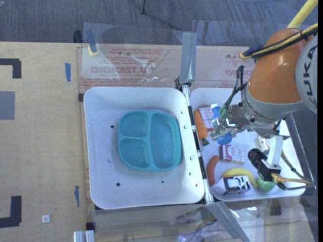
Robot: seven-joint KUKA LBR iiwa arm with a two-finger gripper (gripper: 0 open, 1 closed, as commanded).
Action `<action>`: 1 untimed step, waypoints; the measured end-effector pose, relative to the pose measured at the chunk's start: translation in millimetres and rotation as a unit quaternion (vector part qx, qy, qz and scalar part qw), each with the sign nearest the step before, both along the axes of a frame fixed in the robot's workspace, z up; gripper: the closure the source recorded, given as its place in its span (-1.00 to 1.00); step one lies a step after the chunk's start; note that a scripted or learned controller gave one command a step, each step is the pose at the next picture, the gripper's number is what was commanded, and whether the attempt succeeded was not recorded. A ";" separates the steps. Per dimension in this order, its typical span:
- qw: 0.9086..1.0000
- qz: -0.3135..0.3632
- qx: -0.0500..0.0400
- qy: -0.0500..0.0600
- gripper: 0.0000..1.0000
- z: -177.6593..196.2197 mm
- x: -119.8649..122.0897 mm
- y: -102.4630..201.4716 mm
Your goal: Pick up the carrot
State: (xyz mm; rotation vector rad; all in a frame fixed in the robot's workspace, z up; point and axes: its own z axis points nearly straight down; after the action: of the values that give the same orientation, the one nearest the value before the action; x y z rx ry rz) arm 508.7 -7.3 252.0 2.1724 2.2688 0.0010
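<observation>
The grey arm with its orange band (275, 79) reaches in from the right over the right shallow white bin (298, 189); part of the white lettering "UK" shows on its casing at the frame edge. Its metal end effector (225, 126) hangs low among the items near the bin's left wall, and whether it is apart or together cannot be told. The orange carrot (201, 125) lies along that wall, just beside the end effector on its left. Nearer the front lie a red sausage-shaped piece (211, 168), a small red-and-white box (232, 153) with unreadable print, and a yellow banana (237, 173). The left white bin (101, 110) holds a turquoise three-compartment plastic plate (149, 140). Faded red print on the clear sheet (126, 67) on the wooden tabletop (40, 135) is illegible.
</observation>
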 end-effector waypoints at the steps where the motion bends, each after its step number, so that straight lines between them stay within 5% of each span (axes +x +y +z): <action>1: 0.991 -0.131 0.000 0.003 1.00 -63.2 -30.0 22.2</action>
State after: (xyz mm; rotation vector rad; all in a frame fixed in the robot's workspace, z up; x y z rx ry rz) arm 478.7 15.0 188.9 2.4543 1.9669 -0.0041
